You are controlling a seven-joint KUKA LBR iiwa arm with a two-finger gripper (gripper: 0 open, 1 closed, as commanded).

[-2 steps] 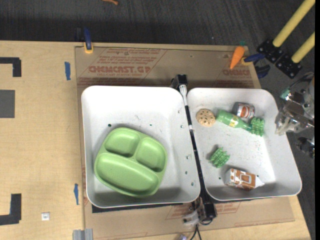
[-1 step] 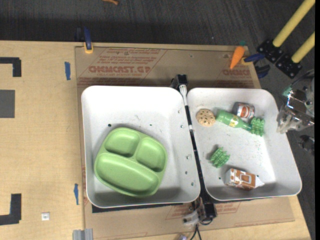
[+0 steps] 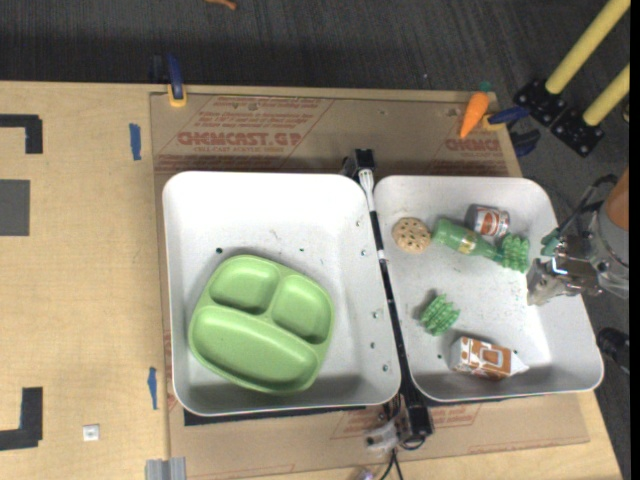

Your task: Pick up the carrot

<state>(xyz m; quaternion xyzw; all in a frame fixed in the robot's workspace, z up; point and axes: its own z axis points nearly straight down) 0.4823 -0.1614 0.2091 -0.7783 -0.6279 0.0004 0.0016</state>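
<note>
The arm is seen reaching in from the right edge, its wrist held low over the right rim of the right bin (image 3: 560,208), with the jaws (image 3: 548,280) pointed leftward into the bin. Whether the jaws are open or closed cannot be told, and nothing is seen between them. The carrot (image 3: 474,114) is found outside both bins, on the desk (image 3: 80,268) just beyond the far edge of the right bin, well apart from the jaws. In the left bin (image 3: 200,208) a green divided plate (image 3: 262,321) is placed.
</note>
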